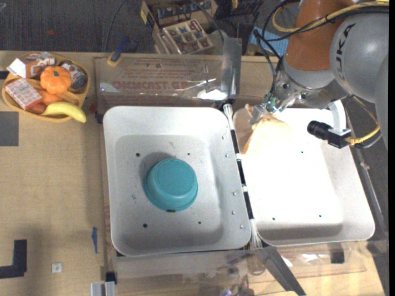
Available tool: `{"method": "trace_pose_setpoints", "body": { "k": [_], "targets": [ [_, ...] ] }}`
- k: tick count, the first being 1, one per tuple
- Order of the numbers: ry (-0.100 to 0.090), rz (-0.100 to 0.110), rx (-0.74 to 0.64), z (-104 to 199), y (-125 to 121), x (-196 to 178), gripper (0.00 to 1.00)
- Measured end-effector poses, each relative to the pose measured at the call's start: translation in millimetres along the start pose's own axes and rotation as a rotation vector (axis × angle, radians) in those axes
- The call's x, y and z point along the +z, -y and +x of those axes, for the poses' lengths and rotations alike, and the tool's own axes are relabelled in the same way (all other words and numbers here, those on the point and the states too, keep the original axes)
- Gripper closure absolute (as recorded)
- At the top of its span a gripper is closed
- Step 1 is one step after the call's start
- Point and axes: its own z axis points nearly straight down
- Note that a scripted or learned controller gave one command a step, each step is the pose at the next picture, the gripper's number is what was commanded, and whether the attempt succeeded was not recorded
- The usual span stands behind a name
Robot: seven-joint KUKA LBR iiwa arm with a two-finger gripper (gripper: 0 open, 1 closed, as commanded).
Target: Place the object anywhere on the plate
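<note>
A smooth, matt teal plastic is being shown by the plate (171, 184); the two bins (123, 134) are looking like smooth white plastic, the bench (49, 196) like matt pale wood, the arm (364, 48) like satin grey metal

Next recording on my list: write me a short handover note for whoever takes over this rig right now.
Gripper: over the far-left corner of the right bin, at a pale tan object that lies against that bin's left wall. Whether it grips the object cannot be told from this view.
Plate: the teal round plate sits near the middle of the left bin, with nothing on it.
Done: nothing placed yet.
Left: secure the tan object, carry it across the divider between the bins, set it down on the plate.
</note>
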Motion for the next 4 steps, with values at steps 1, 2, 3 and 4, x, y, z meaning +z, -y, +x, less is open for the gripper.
{"method": "trace_pose_setpoints", "body": {
  "k": [1,2,3,4],
  "targets": [
    [0.002,-0.004,0.001,-1.6,-0.4,-40.3,1.00],
    [0.000,-0.002,-0.402,42.4,13.9,-33.8,1.00],
    [0.001,-0.003,-0.805,88.0,28.9,-43.0,1.00],
    [0.000,-0.003,-1.003,137.9,38.5,-52.5,1.00]
  ]
}}
